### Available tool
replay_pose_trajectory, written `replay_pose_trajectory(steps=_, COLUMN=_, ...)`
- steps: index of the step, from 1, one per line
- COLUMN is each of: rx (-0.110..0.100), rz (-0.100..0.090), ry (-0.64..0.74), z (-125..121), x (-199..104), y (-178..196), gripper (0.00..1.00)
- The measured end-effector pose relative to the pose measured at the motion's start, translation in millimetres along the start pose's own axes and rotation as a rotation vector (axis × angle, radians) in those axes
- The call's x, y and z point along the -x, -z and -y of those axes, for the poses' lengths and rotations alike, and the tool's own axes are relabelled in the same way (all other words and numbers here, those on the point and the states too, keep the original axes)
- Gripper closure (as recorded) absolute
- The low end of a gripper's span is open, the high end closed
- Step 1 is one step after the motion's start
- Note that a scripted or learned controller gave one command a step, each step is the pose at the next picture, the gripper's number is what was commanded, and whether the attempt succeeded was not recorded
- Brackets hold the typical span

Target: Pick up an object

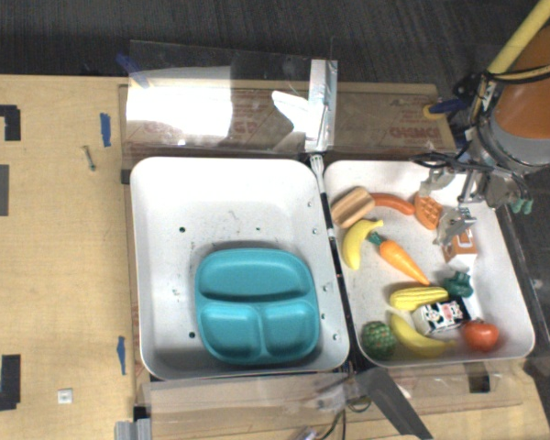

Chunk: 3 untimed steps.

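My gripper (pixel 460 220) hangs over the upper right part of the right bin (pixel 518 273); whether it is open or closed, I cannot tell, and nothing is visibly held in it. My arm (pixel 522 108) enters from the two o'clock corner, its orange band above the wrist, and slants down toward the bin. Just at nine o'clock of my gripper lies an orange piece (pixel 428 213) beside a curved orange-red item (pixel 391 203) and a hot-dog bun (pixel 352 205). Toward seven o'clock lie a banana (pixel 356 243) and a carrot (pixel 399 258). At six o'clock sit a yellow corn cob (pixel 418 296), a small carton (pixel 442 315) with black and red print too small to read, a second banana (pixel 414 335), a tomato (pixel 481 336) and a green round fruit (pixel 379 339). The left bin (pixel 165 209) holds a teal divided plate (pixel 255 303). Printing on the cardboard (pixel 403 131) behind the bins is illegible.
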<state>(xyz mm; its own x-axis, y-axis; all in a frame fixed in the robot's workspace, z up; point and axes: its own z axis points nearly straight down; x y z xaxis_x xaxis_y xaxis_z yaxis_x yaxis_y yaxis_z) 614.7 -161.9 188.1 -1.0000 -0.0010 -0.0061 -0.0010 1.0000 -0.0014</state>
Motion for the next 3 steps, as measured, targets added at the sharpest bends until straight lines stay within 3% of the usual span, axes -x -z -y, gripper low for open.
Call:
replay_pose_trajectory(steps=1, rx=0.000, rz=0.003, ry=-0.116, z=-2.2, x=-35.4, y=-91.8, gripper=0.00)
replay_pose_trajectory(steps=2, rx=0.001, rz=0.001, ry=-0.215, z=-37.8, x=-37.6, y=-99.5, gripper=0.00)
replay_pose_trajectory(steps=3, rx=0.000, rz=0.010, ry=-0.212, z=-38.6, x=-34.6, y=-86.5, gripper=1.00)
